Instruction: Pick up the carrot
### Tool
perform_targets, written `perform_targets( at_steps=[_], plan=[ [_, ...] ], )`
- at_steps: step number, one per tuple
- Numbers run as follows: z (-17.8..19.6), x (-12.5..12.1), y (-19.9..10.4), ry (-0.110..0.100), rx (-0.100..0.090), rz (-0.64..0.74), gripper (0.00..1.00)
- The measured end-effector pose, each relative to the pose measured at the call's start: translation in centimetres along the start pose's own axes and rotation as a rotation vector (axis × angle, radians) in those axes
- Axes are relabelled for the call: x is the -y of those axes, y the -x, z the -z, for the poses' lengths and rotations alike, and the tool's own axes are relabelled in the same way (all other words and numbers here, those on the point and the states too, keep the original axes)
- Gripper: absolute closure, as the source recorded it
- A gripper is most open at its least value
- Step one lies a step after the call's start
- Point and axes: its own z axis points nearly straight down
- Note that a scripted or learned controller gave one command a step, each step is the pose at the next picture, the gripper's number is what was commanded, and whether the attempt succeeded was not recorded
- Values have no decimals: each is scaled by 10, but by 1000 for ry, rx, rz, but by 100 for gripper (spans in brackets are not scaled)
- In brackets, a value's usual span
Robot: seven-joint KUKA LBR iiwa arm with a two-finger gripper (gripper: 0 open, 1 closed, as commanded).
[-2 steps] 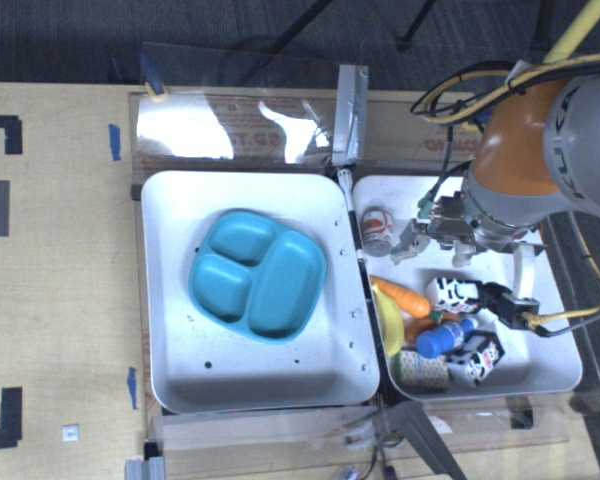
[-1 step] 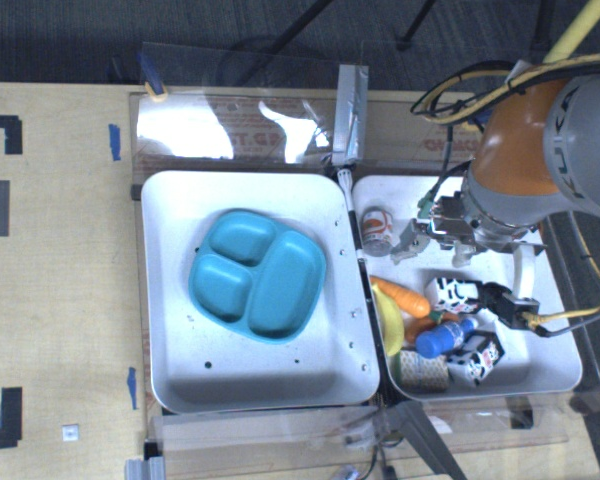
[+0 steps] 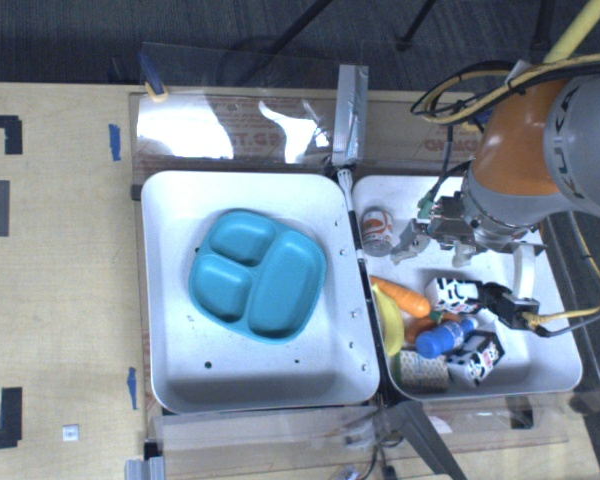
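The carrot (image 3: 404, 299) lies in the right bin (image 3: 565, 353), close to that bin's left wall and roughly midway between its far and near edges. Its long axis runs at a slant: the thin end points toward the far-left corner of the bin, the thick end toward the clutter in the near half. A yellow banana-shaped item (image 3: 388, 324) lies touching it on the left-wall side, and a blue bottle (image 3: 442, 339) sits just beside its thick end. A small can (image 3: 376, 230) stands near the far-left corner of the same bin.

The gripper (image 3: 432, 230) hangs over the far half of the right bin, between the can and the bin's right wall. Whether the fingers are open or closed cannot be determined; the wrist hardware hides them. No object is seen held.

From the gripper, the carrot lies toward the near edge of the bin and slightly toward the left wall. Judgement: the coming move requires travel in that direction, with the fingers set across the carrot's slanted axis.

The left bin (image 3: 170, 298) holds a blue divided tray (image 3: 258, 273).
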Motion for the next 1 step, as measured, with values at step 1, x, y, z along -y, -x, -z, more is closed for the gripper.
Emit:
perform_targets(
  at_steps=[1],
  plan=[
    [0, 0, 0, 0, 0, 0, 0]
  ],
)
